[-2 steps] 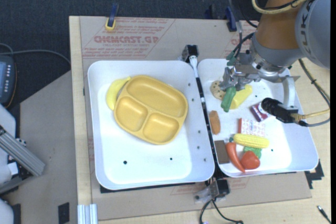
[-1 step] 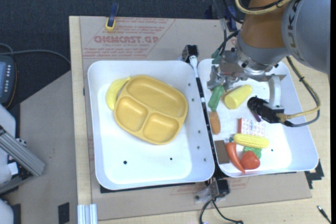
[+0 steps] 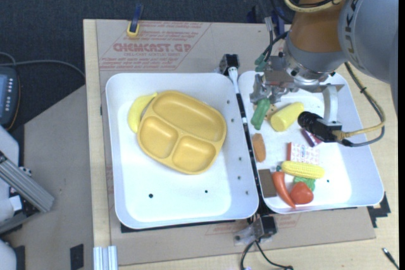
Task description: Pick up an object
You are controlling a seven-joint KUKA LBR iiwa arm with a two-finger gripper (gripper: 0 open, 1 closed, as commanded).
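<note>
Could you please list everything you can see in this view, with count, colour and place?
Shallow white plastic bins: two, white, side by side on the bench.
Divided yellow plastic tray: one, yellow, left bin, overlapping a yellow plate.
Round yellow plate: one, yellow, left bin, mostly under the tray.
Green toy vegetable: one, green, right bin, below the gripper.
Yellow toy block: one, yellow, right bin, beside the green vegetable.
Toy corn cob: one, yellow, right bin, near side.
Red toy pepper: one, red, right bin, near side.
Gripper: one, grey, over the right bin's far part.
</note>
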